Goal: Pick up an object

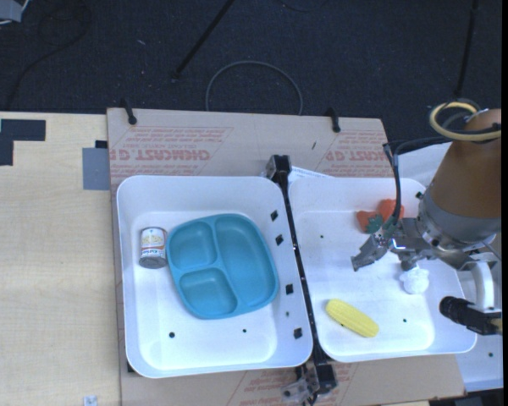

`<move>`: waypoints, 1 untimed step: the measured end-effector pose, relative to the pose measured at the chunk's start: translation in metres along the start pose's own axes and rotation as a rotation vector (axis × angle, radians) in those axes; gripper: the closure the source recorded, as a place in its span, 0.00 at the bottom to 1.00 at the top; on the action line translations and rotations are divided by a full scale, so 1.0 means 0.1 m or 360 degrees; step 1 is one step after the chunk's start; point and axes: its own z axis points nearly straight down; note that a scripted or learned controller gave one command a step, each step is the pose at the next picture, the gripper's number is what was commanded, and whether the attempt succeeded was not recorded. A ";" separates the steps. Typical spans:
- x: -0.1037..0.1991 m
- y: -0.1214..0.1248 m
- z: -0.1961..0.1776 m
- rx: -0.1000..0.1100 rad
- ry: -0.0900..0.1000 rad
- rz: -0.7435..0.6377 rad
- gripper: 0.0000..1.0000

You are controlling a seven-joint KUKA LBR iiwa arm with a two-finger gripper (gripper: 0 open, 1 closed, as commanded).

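Gripper (364, 257) low in right bin (339, 227) — open or closed unclear, yellow corn (351, 318) near, apart

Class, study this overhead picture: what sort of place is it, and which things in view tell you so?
Probably a robotics lab test bench. A grey robot arm reaches over two white bins holding toy-like items: a blue divided plate, a small can, a yellow corn cob. Loose cables lie on dark carpet behind.

Two glossy white plastic bins (144, 328) sit on printed brown cardboard (237, 146) over a pale wood-grain desk (42, 294). Left of the black divider, a smooth blue plastic tray (220, 265); beside the tray, a small metal can (153, 248) with paper label.
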 end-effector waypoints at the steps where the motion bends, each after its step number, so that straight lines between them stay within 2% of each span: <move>1: 0.07 -0.04 0.45 -0.0002 0.0000 -0.0001 0.00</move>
